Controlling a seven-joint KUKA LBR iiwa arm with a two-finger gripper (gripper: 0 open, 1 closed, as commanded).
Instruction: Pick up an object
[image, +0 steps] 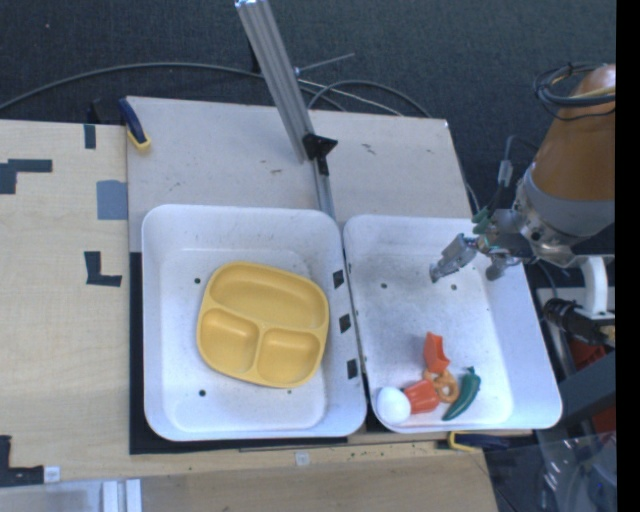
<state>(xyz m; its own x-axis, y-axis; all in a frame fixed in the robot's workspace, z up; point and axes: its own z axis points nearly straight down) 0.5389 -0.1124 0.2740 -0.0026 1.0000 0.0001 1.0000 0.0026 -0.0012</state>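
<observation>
A pale wooden bench (60, 300) with dark tape marks lies under even, soft light, a grey board (250, 160) set on it, a slanted metal pole (285, 85) rising across it, and dark carpeted floor (420, 50) with looping cables (180, 70) beyond its far edge.

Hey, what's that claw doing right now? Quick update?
Claw open, nothing in it, above right bin. Toy pile in bin's near corner, untouched. Nothing between them.

Two white bins (160, 330), one yellow divided plate (263, 323), one white egg (392, 404), one green pepper (464, 393).
</observation>
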